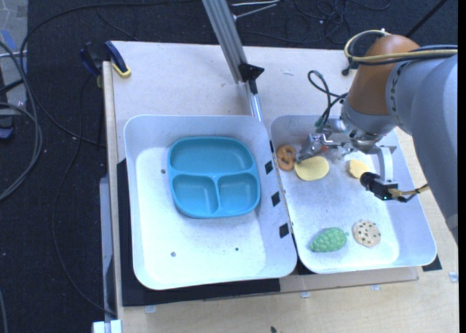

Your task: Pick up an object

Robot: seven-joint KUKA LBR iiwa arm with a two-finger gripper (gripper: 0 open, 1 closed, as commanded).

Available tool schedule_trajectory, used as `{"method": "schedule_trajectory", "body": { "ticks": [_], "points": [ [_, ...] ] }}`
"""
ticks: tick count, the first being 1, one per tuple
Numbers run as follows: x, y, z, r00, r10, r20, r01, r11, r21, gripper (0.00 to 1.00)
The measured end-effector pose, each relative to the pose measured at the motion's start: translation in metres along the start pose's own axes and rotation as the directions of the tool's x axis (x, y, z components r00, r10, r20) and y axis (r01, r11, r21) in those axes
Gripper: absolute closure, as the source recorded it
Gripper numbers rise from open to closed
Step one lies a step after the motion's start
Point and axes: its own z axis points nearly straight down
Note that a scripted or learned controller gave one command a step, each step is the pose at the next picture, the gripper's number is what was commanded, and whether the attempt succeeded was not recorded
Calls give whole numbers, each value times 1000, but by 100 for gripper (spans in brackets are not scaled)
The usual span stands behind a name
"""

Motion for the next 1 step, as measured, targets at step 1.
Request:
{"method": "schedule_trajectory", "body": {
  "ticks": [1],
  "points": [
    [0,2,-13,1000,0,1,0,1000,-5,100]
  ]
}}
